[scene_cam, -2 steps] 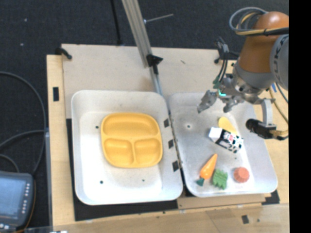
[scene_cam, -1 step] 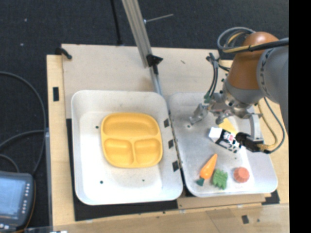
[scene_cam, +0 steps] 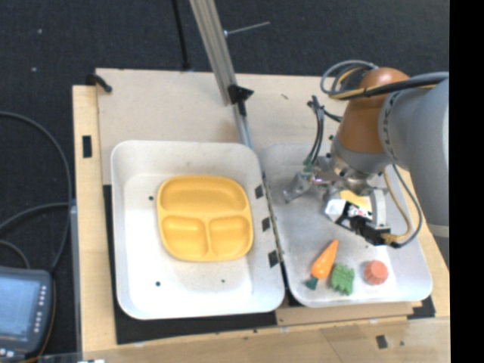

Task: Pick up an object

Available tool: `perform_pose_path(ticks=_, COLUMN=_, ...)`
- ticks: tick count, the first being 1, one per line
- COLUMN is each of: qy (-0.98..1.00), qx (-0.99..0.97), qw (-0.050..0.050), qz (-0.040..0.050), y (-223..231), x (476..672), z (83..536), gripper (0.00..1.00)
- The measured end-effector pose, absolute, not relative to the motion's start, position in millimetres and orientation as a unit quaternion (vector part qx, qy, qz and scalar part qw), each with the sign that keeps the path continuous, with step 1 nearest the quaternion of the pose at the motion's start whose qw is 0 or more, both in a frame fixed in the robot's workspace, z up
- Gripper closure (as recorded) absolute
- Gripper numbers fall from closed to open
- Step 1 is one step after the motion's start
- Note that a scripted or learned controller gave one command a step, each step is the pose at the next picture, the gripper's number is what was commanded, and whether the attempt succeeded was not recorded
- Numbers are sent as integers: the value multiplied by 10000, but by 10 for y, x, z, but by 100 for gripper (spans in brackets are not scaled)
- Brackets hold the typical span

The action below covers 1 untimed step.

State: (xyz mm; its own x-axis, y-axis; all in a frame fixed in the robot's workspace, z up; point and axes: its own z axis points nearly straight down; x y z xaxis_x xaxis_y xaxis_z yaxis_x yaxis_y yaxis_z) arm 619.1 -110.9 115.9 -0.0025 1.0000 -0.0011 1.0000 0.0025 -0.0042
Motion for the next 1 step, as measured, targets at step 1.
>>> perform_pose_path(ticks=1, qy=-7066, qx=-7077, qw=-3, qz=10, y=-1120, x=6193, z=1004, gripper=0)
